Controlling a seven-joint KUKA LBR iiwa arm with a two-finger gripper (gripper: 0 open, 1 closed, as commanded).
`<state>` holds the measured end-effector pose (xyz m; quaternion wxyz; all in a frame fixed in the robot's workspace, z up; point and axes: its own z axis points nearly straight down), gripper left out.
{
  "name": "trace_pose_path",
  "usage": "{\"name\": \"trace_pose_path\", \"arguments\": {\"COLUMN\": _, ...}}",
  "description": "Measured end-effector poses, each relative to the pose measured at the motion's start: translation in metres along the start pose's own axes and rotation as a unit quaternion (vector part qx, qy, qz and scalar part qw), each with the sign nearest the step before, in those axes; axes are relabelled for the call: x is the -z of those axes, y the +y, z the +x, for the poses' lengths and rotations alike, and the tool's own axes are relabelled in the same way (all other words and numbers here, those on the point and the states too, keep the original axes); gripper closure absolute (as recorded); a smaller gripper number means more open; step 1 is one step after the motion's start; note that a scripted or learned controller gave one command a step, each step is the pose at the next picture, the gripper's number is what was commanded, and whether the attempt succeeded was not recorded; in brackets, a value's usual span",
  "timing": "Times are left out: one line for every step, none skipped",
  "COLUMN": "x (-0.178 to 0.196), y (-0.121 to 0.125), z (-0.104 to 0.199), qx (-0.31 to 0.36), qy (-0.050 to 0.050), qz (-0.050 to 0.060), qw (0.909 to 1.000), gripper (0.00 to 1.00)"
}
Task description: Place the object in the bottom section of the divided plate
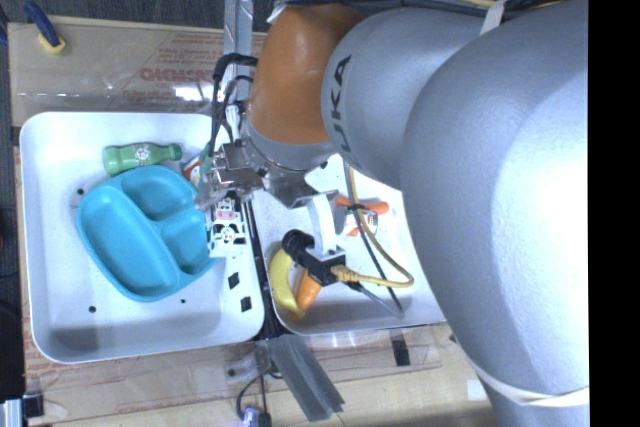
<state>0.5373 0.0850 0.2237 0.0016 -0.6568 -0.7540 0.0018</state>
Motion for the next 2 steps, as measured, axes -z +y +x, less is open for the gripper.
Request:
{"name": "trace_pose_path", "arguments": {"x": 0.000, "y": 0.000, "z": 0.000, "qx": 0.000, "qy": 0.000, "qz": 0.000, "qw": 1.0000, "gripper": 0.00}}
{"name": "trace_pose_path", "arguments": {"x": 0.137, "y": -0.005, "z": -0.024, "qx": 0.018, "qy": 0.000, "qz": -0.002, "qw": 0.9998, "gripper": 0.00}}
